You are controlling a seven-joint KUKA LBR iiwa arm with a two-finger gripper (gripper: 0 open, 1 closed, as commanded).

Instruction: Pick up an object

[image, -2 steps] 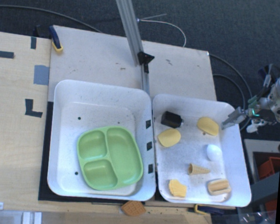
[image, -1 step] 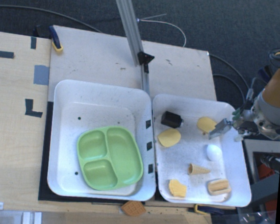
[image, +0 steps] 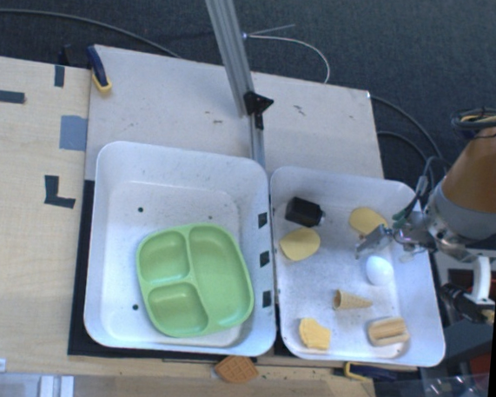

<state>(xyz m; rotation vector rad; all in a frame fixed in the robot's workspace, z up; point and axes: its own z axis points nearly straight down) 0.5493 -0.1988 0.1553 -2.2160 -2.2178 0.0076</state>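
The right bin [image: 414, 288] holds several small items: a black block [image: 303, 212], a yellow chip-like piece [image: 299, 244], a yellow rounded piece [image: 366, 220], a white egg [image: 379, 270], an orange cone [image: 351, 301], a tan roll [image: 387, 331] and a yellow wedge [image: 314, 334]. My gripper [image: 386, 236] reaches in from the right edge of this bin. It hangs just above the white egg and right beside the yellow rounded piece. Nothing shows in its grasp.
The left bin [image: 119, 181] holds a green divided plate [image: 194, 278]. A waffle-like piece [image: 234, 369] lies outside, below the bins' front edge. A metal pole [image: 236, 52] rises at a slant behind the bins. Cables run over the dark floor at the back.
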